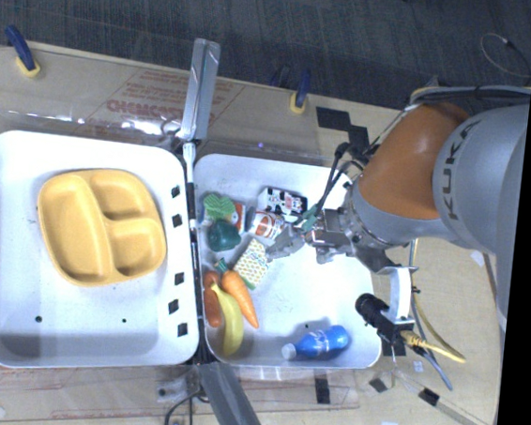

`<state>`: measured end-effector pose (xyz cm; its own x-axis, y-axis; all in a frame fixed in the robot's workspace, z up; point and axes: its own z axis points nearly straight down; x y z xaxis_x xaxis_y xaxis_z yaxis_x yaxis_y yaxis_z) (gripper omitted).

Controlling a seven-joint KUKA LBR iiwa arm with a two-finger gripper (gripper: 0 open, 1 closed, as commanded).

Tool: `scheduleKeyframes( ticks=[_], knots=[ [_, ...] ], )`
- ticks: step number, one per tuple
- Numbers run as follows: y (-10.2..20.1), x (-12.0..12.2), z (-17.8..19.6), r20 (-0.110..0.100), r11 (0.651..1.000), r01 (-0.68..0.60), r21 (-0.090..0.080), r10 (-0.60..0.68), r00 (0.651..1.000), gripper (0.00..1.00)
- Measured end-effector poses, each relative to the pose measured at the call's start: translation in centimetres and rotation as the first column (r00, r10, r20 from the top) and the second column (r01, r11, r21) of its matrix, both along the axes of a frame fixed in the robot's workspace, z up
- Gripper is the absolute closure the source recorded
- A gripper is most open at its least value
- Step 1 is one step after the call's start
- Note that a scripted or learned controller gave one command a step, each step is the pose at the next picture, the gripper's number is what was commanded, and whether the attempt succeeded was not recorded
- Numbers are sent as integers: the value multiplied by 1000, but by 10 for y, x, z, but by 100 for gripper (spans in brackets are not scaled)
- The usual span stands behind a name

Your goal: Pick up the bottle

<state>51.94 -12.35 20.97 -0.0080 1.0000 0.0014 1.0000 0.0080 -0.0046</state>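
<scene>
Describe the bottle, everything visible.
The blue bottle lies on its side near the front edge of the right bin, its white cap end pointing toward the banana. It looks like glossy plastic, intact. It rests on the bin floor alone, apart from the other items and from the hand.

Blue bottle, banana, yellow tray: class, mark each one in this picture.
blue bottle (320, 343), camera view, middle of its body
banana (230, 317), camera view, middle of its curve
yellow tray (102, 226), camera view, central divider

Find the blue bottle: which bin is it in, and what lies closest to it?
The bottle lies on its side near the front edge of the right bin, right of the banana and carrot.
</scene>
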Motion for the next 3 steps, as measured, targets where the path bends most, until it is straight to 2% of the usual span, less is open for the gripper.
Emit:
scheduleKeyframes(
  ticks=[1,2,3],
  knots=[
    [-62,-43,-62,1,1000,-23,-1,23,1000,0],
    [-87,-43,-119,1,982,-187,1,187,982,0],
    [-86,-43,-119,1,931,-364,4,364,931,0]
  ],
)
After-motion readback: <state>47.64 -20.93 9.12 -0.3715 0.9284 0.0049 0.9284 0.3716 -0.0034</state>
